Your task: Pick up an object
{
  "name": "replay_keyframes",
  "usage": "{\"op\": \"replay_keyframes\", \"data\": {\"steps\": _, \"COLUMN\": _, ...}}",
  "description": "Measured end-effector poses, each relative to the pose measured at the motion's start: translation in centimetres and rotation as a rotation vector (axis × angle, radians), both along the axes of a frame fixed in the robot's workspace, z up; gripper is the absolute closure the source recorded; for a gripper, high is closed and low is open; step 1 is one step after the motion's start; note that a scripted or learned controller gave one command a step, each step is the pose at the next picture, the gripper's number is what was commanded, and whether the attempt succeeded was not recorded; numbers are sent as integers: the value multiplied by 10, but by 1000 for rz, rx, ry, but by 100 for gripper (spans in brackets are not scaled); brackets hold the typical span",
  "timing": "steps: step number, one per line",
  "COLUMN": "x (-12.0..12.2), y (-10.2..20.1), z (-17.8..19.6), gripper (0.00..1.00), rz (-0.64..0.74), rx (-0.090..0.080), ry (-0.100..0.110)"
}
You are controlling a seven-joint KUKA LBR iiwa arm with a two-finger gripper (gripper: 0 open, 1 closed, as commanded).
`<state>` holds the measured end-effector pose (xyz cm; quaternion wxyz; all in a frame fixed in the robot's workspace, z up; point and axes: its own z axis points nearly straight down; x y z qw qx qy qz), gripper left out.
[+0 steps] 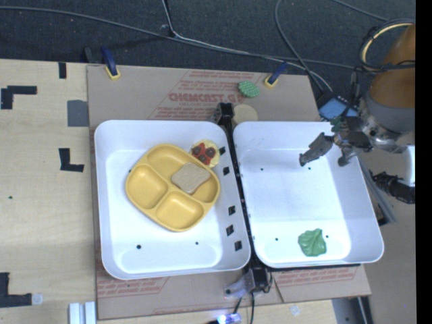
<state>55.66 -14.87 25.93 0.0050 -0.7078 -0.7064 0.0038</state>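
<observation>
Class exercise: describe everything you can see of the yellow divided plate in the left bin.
The yellow divided plastic plate has rounded corners and three visible compartments. It lies flat, turned at a slant, on the floor of the left shallow white bin. A tan slice of toy bread rests across its right side, and a small red and dark toy food piece sits at its upper right corner.

Single fixed cam, mounted above the table (40, 181), looking down at a slant. Mid-range: both white bins fit in frame, left bin (108, 201) and right bin (358, 214), plus dark floor along the top. Arm (395, 93) enters from frame right.
</observation>
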Motion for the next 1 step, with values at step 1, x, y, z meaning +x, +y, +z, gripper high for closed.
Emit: {"op": "replay_keyframes", "data": {"steps": 1, "x": 2, "y": 0, "z": 6, "gripper": 0, "rz": 3, "rx": -2, "ry": -11}}
